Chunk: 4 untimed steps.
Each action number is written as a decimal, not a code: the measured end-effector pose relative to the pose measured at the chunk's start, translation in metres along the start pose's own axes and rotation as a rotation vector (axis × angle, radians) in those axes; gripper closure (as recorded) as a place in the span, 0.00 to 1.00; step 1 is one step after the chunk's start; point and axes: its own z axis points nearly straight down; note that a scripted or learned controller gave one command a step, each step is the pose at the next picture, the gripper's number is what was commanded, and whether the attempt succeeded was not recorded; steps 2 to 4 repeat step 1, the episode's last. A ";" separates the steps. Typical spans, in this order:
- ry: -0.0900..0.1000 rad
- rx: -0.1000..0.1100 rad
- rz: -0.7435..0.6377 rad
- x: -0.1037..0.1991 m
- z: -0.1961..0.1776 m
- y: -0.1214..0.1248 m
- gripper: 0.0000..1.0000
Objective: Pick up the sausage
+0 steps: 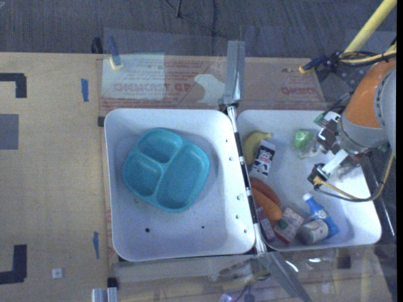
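The jaws hang over the right side of the right bin point(352, 214); I cannot tell whether they are spread or pressed together. The sausage point(267, 199) lies well apart from them, below and to their left in view, against the bin's inner wall. A green item point(303, 138) sits just beside them.
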 end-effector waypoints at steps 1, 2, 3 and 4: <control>-0.001 0.009 0.217 -0.011 -0.007 -0.082 0.00; -0.001 0.009 0.217 -0.011 -0.007 -0.082 0.00; -0.001 0.009 0.217 -0.011 -0.007 -0.082 0.00; -0.001 0.009 0.217 -0.011 -0.007 -0.082 0.00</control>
